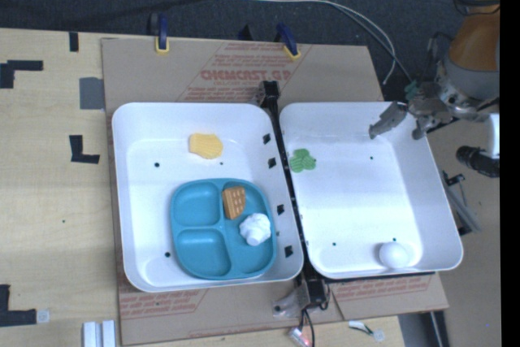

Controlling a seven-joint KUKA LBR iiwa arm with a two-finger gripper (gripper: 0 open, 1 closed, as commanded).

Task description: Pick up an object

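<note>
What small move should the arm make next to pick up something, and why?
Probably move the gripper left and down toward the green object, which lies alone by the left wall of the right bin. The gripper hovers at that bin's upper right rim, holding nothing, and the green object looks nearest.

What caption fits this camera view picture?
Gripper hovers open over right bin holding green piece, white ball.

Bench (49, 199): cardboard sheet (236, 73), two white bins (130, 175) side by side.
</note>
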